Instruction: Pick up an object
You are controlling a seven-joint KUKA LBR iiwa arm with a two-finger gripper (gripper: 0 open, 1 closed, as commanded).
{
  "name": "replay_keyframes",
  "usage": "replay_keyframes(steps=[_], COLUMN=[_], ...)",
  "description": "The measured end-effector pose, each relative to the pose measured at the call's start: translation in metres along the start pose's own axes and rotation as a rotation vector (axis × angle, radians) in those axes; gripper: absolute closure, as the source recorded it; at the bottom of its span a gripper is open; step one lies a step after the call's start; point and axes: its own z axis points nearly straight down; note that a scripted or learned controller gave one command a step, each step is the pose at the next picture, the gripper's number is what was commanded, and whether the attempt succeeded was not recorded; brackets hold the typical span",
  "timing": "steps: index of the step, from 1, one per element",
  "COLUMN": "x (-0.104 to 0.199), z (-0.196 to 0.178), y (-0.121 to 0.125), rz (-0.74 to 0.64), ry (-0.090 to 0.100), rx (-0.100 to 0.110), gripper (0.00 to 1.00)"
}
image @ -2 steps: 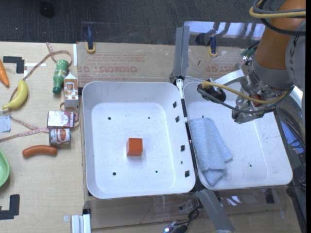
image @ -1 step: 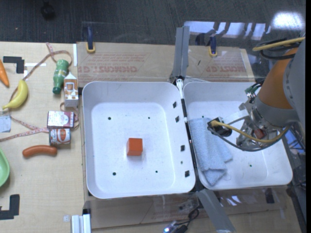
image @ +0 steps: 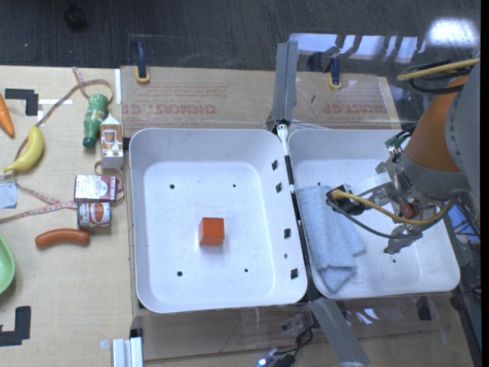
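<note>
Close to the grey cloth point(image: 330, 239) hangs the claw point(image: 403, 234), its grip impossible to tell.

A banana point(image: 25, 150), green bottle point(image: 94, 118), can point(image: 95, 215) and sausage point(image: 63, 238) lie on the bench point(image: 61, 297) at left.

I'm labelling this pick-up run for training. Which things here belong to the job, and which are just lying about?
Job: small orange cube in the left white bin; crumpled grey-blue cloth in the right white bin.
Lying about, on the bench outside the bins: yellow banana, green plastic bottle, red sausage, small labelled can, orange carrot.
</note>
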Motion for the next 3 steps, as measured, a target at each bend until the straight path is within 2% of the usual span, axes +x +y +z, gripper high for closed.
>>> replay_keyframes(steps=[1, 2, 3], x=[-0.031, -0.052, -0.051], z=[-0.054, -0.067, -0.074], y=[0.059, 0.132, 0.131], rz=[-0.134, -0.026, -0.032], ry=[0.002, 0.002, -0.003], rx=[-0.002, -0.001, 0.0], gripper=[0.0, 0.0, 1.0])
